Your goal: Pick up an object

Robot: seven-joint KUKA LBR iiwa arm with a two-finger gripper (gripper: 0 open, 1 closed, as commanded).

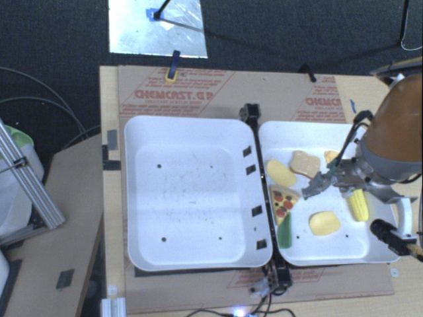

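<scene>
Setting: dark carpeted floor; a bench (198, 88) faced with printed cardboard bears two shallow white bins side by side. A square metal plate (157, 18) lies on the floor beyond the bench.

Item 1. Left bin (142, 134): well to the claw's left, past the clamped divide between the bins.

Item 2. Right bin (284, 134): holds all the toy food; the claw hangs inside it.

Item 3. Arm (396, 131): grey with an orange band, reaching in from the right.

Item 4. Claw (316, 187): low over the middle of the right bin, pointing left. Whether it is spread or pressed together cannot be told; nothing is seen pinched in it.

Item 5. Toast slice (305, 164): tan, just above the claw tip, close beside it.

Item 6. Yellow potato-like piece (281, 174): left of the claw and slightly above.

Item 7. Pizza slice (283, 202): left of and just below the claw, near the divide.

Item 8. Green pod (284, 230): below the pizza slice, along the bin's left wall.

Item 9. Yellow lemon-like piece (324, 223): below the claw, apart from it.

Item 10. Corn cob (358, 205): right of the claw tip, under the wrist.

Item 11. Small orange piece (331, 156): above and right of the tip, partly hidden by cabling.

Step in hand, as judged: the approach, with the claw positioned among the pieces and no grasp made. The next move likely calls for settling on one piece, the toast or the pizza slice being nearest, centring over it clear of its neighbours, then descending and closing.
</scene>
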